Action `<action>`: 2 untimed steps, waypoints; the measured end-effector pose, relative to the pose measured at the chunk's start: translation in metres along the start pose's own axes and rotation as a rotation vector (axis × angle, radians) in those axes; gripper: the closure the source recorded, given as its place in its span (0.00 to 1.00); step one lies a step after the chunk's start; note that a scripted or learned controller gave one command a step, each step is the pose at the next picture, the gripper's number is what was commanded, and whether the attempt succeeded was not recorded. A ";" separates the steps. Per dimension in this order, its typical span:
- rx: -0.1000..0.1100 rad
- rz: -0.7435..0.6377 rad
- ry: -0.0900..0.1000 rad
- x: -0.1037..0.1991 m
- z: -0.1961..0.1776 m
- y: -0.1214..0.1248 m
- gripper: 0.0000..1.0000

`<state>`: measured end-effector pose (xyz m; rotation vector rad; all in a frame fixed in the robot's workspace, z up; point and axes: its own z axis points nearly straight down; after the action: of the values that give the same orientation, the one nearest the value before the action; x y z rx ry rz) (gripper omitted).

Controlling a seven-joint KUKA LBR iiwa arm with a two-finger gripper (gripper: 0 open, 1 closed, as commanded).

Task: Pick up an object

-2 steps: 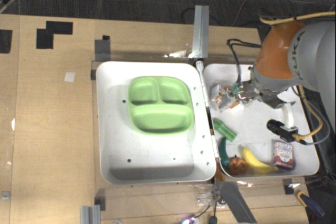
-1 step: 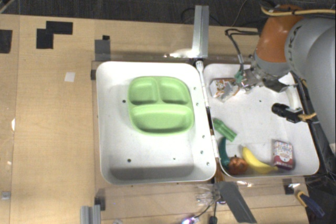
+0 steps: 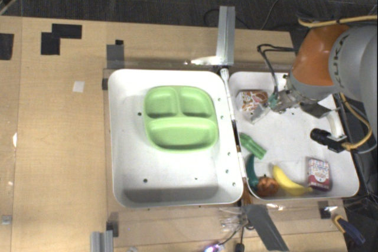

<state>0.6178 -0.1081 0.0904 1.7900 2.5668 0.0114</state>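
Observation:
The right bin (image 3: 331, 127) holds several objects. A patterned packet (image 3: 252, 103) lies in its far left corner. A light green piece (image 3: 253, 145) and a dark green curved item (image 3: 251, 169) lie along the left wall. A red apple (image 3: 267, 186), a yellow banana (image 3: 289, 181) and a small red-and-purple box (image 3: 319, 173) sit along the near edge. My gripper (image 3: 277, 101) hangs low at the packet's right edge, under the orange-banded wrist (image 3: 316, 62). Whether it touches the packet is unclear.
The left bin (image 3: 127, 144) carries a green divided plate (image 3: 179, 117). A metal post (image 3: 226, 35) stands behind the wall between the bins. A black cable fitting (image 3: 325, 137) on the arm hangs over the right bin's right side.

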 end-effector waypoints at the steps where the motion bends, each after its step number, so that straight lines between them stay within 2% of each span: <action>1: 0.010 0.049 0.005 0.028 -0.033 -0.025 0.00; 2: 0.012 0.260 0.004 0.043 -0.094 -0.027 0.00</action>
<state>0.5765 -0.0769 0.1837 2.1146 2.3212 0.0024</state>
